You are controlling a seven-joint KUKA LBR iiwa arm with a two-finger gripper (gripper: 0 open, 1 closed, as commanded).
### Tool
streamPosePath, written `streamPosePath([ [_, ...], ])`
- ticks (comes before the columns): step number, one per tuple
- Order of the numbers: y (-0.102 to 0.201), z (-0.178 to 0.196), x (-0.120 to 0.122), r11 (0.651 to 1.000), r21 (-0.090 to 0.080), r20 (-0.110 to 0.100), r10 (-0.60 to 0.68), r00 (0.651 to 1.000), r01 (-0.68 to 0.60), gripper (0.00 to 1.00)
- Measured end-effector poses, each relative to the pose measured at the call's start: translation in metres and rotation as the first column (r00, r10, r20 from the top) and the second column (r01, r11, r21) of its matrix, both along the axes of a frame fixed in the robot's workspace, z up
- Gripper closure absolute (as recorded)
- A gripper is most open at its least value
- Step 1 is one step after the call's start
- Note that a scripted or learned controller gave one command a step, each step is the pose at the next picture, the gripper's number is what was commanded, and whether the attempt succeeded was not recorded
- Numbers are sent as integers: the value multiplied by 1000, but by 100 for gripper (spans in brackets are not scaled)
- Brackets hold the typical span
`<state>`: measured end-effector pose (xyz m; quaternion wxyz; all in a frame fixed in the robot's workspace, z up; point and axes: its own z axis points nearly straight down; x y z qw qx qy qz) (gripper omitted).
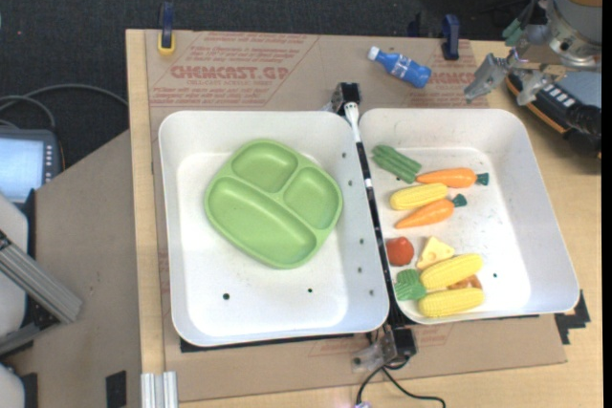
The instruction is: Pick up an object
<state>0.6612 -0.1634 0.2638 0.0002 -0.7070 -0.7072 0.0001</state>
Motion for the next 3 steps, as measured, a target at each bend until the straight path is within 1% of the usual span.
streamPosePath([
  [1, -60, -76, -96, 1000, 2, -12, -9, 1000, 9, 0],
  [2, -25, -175, -44, 1000, 6, 2, 3, 1000, -3, 0],
  [3, -28, -153, -39, 1000, -2, 21, 2, 1000, -2, 100],
])
